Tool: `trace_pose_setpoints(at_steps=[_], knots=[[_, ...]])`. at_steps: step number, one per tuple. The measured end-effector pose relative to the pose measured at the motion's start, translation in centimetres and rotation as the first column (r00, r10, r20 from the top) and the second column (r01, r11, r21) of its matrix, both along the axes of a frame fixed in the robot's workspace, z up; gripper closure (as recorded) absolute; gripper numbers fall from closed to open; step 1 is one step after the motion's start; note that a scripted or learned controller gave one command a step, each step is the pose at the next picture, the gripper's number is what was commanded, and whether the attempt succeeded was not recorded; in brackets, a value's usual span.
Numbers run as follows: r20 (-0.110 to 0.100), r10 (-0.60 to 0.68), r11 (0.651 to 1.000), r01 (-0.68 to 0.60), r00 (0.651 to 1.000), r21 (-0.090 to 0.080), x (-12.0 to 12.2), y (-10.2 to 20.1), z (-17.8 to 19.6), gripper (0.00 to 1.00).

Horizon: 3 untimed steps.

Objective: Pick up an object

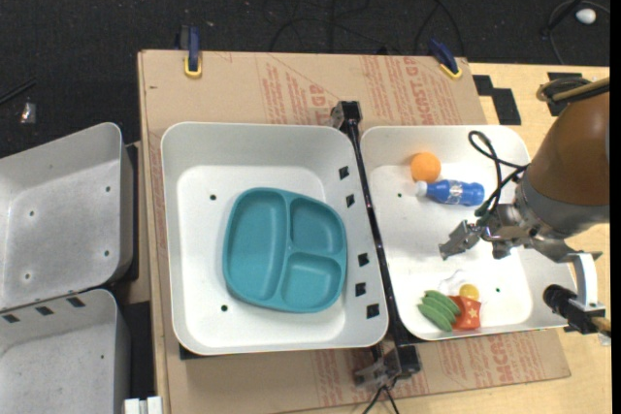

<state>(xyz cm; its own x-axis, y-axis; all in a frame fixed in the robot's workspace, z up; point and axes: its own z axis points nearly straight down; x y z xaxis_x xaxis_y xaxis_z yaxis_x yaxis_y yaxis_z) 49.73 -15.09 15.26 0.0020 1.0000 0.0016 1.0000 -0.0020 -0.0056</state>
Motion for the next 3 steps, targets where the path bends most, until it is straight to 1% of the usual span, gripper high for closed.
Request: trace_pose_setpoints(at_steps=[1,2,3], knots=[[0.000,0.000,1.000,0.000,1.000,0.000,-0.1,0.1,-5.4,0.00],[0.005,-0.001,1.000,0.001,1.000,-0.001,0.0,0.1,-4.1,1.00],[0.010,0.004,1.000,-0.004,1.000,-0.003,0.1,0.1,2.2,1.00]])
